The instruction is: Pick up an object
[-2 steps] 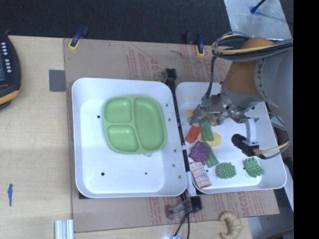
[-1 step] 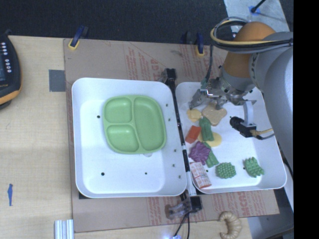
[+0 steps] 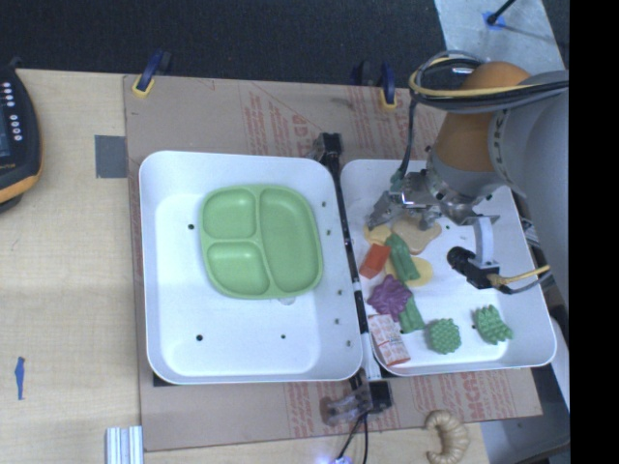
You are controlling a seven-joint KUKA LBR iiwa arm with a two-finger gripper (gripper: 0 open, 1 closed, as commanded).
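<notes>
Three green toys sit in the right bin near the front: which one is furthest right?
The bumpy green toy by the right bin's front-right corner. The rounder green toy lies to its left, and the small green piece further left beside the purple toy.

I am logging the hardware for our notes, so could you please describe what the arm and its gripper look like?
The arm is bulky and rounded, light grey with an orange band near the wrist. A yellow and black cable loops over its top. The gripper is a small unit of dark and silvery metal.
</notes>
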